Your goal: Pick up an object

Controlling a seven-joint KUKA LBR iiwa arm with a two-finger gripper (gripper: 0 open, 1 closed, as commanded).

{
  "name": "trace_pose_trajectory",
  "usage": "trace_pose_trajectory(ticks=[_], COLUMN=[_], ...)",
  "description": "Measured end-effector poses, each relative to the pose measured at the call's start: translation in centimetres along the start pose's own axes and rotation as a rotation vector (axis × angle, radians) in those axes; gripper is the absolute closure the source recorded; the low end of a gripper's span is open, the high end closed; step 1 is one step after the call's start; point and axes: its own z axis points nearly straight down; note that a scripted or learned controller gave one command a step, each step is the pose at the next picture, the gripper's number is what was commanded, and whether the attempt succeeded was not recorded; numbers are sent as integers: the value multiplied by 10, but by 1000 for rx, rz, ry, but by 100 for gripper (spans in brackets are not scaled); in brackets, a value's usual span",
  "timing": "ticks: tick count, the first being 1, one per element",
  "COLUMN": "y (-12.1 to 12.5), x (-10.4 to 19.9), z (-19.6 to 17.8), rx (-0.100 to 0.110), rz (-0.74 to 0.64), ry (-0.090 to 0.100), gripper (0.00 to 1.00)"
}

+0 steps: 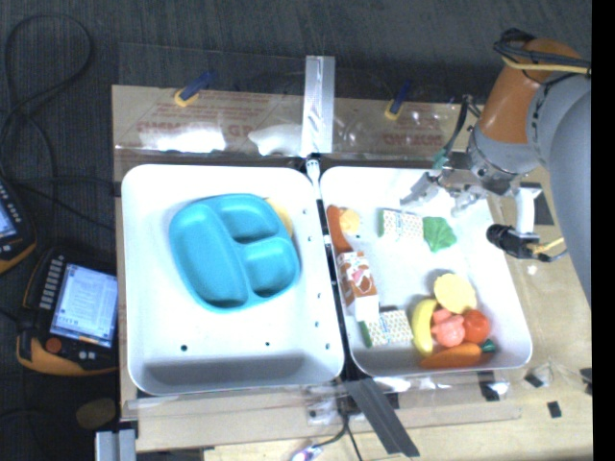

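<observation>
Lay in the left bin [144, 353]: a blue divided tray [233, 248], rigid and smooth, awkward to pinch; crowded the right bin [514, 305]: small cartons, a green soft piece [440, 233], toy fruit [450, 317] at the near corner, all judged light; hung over that bin's far edge: the end effector [444, 188], fingers spread apart and gripping nothing; likeliest hold judged across the green piece's narrow sides.

Two white bins: left bin [144, 353], right bin [509, 301]. Left bin: one blue divided tray [233, 248]. Right bin: one green piece [440, 233], two green-patterned white boxes [400, 224] [390, 328], one red-and-white carton [356, 279], one yellow lemon [455, 291], one banana [423, 325], one tomato [477, 327], one carrot [450, 356]. Others too crowded to count.
</observation>
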Motion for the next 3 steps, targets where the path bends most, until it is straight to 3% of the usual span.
trace_pose_trajectory(ticks=[1, 2, 3], y=[-12, 16, 14], x=[-11, -14, -12], z=[39, 23, 8], rx=[-20, 5, 11], rz=[291, 535, 1011], ry=[10, 2, -2], gripper=[0, 0, 0])
